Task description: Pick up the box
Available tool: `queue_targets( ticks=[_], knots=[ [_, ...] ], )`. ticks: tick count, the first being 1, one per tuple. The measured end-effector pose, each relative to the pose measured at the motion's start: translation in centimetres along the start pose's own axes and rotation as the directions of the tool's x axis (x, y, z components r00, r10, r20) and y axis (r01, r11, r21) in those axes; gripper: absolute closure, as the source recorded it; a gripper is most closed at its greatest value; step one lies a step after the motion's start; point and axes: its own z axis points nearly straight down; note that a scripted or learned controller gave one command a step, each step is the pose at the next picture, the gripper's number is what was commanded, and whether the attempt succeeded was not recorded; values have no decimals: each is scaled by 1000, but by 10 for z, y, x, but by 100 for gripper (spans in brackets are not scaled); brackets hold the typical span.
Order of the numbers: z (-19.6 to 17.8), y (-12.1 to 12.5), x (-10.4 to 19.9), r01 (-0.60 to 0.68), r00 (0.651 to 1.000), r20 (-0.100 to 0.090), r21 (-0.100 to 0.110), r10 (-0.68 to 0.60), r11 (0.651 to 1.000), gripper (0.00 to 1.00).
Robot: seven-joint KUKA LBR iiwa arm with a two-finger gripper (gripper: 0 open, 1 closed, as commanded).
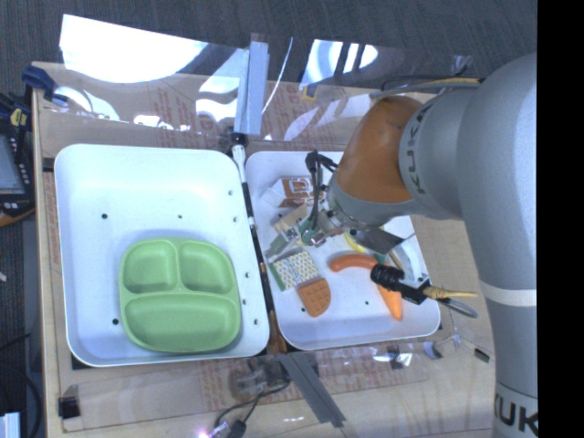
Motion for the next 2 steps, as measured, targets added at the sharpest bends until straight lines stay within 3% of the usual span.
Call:
queue_targets(
  ticks=[1,2],
  knots=[
    [32,-26,1,31,999,17,-7,-31,999,0],
    [21,-24,5,40,999,8,-7,-40,999,100]
  ],
)
